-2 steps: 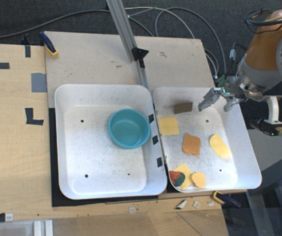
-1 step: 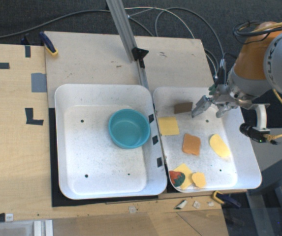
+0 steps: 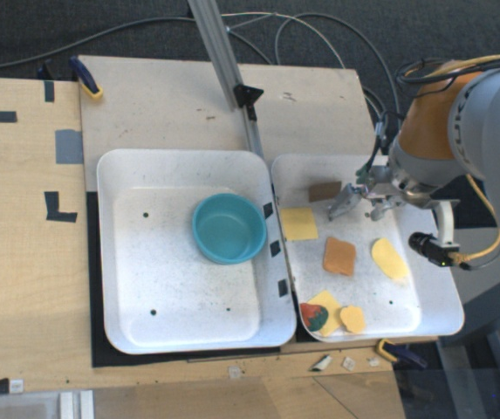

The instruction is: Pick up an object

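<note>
Small yellow pieces are lying well below the gripper, which is hovering spread wide, holding nothing; brown block, just left, looks light, rigid, graspable across its short sides.

The arm is cut off by the right edge beyond the gripper, whose finger state is too small to tell, and whose body overlaps part of the brown block beside it.
</note>
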Robot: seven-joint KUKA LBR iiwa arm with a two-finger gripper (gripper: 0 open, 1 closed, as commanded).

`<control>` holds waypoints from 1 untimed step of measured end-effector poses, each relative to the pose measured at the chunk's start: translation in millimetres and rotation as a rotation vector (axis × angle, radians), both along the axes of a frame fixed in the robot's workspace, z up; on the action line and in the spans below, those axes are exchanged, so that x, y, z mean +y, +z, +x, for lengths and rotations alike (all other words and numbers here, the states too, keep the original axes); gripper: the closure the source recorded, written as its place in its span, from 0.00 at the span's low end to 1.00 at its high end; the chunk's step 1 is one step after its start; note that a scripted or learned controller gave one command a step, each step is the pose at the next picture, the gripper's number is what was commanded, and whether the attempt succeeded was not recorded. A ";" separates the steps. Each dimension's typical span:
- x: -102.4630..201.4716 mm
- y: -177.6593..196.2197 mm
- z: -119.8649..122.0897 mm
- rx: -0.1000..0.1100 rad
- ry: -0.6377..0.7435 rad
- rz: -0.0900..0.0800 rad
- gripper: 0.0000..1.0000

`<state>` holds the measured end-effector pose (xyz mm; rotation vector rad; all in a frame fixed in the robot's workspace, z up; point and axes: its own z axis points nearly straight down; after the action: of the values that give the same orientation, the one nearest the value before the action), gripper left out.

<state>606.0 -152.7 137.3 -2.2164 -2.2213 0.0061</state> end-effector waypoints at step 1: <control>0.6 -49.5 0.4 -0.006 0.000 -0.002 0.00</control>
<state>606.4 -152.1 87.8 -2.2204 -2.2256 0.0016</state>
